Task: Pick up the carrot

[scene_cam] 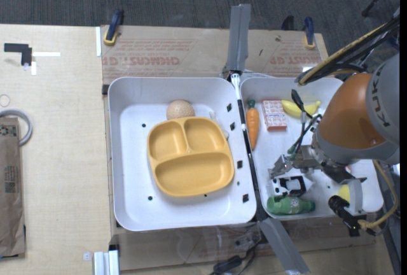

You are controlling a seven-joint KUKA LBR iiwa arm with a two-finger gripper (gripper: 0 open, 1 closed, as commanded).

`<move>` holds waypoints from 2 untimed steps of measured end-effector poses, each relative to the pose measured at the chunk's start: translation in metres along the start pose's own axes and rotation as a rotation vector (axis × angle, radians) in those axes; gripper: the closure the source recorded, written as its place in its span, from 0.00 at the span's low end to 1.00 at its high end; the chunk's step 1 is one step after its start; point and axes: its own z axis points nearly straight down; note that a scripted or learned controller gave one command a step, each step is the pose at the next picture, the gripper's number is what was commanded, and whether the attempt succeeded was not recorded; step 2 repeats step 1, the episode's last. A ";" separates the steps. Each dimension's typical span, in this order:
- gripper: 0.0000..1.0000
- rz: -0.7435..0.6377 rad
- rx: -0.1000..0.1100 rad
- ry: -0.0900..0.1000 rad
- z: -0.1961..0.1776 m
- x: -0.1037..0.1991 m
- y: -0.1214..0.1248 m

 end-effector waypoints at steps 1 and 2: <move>0.00 0.280 -0.001 -0.002 -0.100 0.063 -0.009; 0.00 0.280 -0.001 -0.002 -0.100 0.063 -0.009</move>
